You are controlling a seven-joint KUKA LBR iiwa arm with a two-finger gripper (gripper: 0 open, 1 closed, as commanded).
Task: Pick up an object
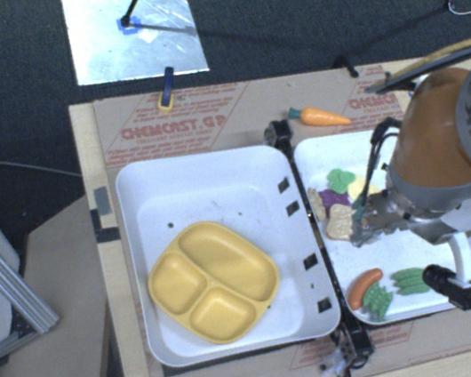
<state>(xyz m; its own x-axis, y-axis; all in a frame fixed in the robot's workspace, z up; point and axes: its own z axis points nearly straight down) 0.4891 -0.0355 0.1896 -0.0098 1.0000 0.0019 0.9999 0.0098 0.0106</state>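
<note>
Yellow three-compartment plastic tray (pixel 213 279): lies in left white bin (pixel 215 173).
Gripper (pixel 362 230): low in right white bin (pixel 363 144), over tan slice (pixel 339 224); grip state unclear.
Open room: right bin's far edge.

Red print reading "CHEMCAST GP" stands on the brown board (pixel 177 123) beyond the left bin; the same lettering repeats, partly hidden, at far right
</note>
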